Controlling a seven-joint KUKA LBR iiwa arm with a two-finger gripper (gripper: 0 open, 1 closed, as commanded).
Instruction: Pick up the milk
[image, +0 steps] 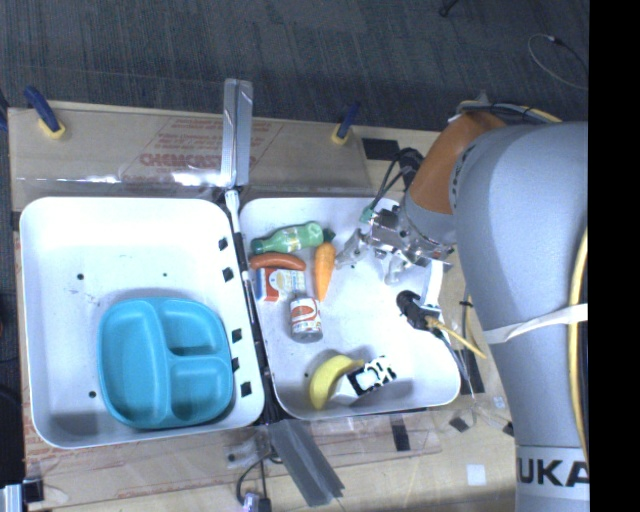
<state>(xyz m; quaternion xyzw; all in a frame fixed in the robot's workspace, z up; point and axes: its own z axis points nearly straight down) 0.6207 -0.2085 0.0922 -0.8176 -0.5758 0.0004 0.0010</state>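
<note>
The gripper (385, 250) hangs over the upper right of the right bin (440, 385); whether it is parted or closed I cannot tell, and nothing shows in its grasp; the milk (371, 376), a black-and-white carton, lies toward the bin's near edge, just beside the banana (328, 378), its long axis slanting up to the right; judged from here, the move runs down the picture toward that near edge.

The grey arm (530, 250) reaches in from the right, wrist bent low, gripper (385, 250) pointing leftward.
</note>
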